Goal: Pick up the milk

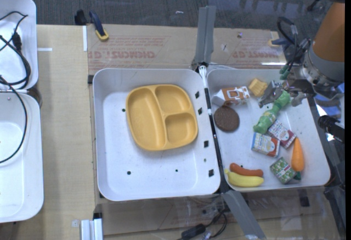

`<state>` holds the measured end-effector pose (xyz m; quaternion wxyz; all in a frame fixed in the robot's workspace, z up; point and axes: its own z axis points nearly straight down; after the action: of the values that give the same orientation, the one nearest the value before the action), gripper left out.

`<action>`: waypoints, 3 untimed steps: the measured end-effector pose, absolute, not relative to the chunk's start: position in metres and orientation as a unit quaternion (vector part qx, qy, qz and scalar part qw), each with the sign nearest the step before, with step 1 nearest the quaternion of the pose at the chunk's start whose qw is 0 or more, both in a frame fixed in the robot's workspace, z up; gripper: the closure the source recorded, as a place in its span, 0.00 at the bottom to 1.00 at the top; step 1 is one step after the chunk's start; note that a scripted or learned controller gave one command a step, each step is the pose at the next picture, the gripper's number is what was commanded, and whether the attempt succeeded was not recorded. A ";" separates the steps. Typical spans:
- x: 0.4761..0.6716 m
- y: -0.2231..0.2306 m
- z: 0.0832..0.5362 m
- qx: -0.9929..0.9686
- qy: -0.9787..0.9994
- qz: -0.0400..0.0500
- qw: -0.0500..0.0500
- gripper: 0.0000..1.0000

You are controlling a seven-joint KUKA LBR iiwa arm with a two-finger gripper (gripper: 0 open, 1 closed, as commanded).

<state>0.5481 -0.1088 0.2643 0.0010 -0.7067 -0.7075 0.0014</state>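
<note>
Dark carpet behind; the bench (142, 46) is pale wood with reversed red lettering. Two white bins sit on it side by side.

Left bin (109, 167): I see a yellow divided plate (162, 116), tilted a little, lying flat near the middle.

Right bin (312, 140): crowded. The milk (236, 95), a small white and orange carton, lies on its side near the far left corner, just above a brown cookie (226, 118). A yellow cheese wedge (257, 87) sits just right of the milk. Further right, a green bottle (272, 111) lies at a slant. Below it, two juice cartons (265, 144) (283, 134), a carrot (297, 155), and a green carton (283, 170). At the near edge, a sausage (247, 169) touches a banana (245, 179).

My arm (332, 35) comes in at the right. The gripper (279, 92) hangs over the far part of the right bin, between the cheese and the bottle top, near the milk but apart from it. I cannot tell how its fingers stand, or whether they touch anything.
</note>
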 end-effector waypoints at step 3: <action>0.579 -0.057 0.191 -0.725 -0.688 0.001 0.001 0.00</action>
<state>0.5794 -0.0572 0.1910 0.0008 -0.7253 -0.6884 0.0012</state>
